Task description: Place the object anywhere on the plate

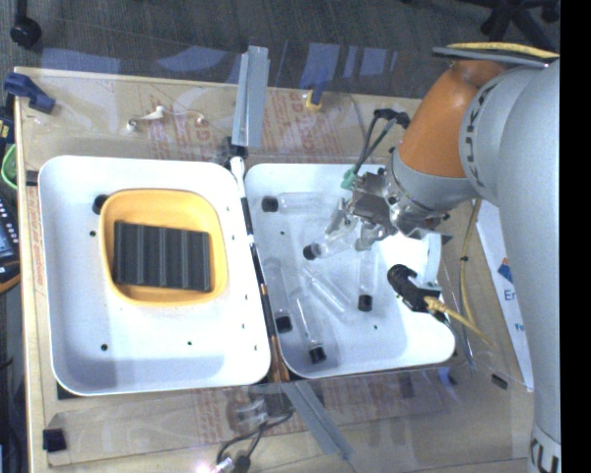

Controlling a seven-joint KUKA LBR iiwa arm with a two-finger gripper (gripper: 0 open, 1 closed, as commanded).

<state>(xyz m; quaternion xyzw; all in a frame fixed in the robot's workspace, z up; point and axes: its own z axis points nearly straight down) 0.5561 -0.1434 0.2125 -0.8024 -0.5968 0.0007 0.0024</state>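
Hovering over the right bin (428,338), the gripper (360,227) sits above clear tubes (320,289); its grip state I can't make out.

Two white bins (79,358), one yellow plate (163,205), several clear tubes (320,289)

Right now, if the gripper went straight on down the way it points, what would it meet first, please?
Most likely the clear plastic tubes with black caps lying in the right-hand shallow white bin, just beneath the gripper; depth is hard to judge from this slanted view.
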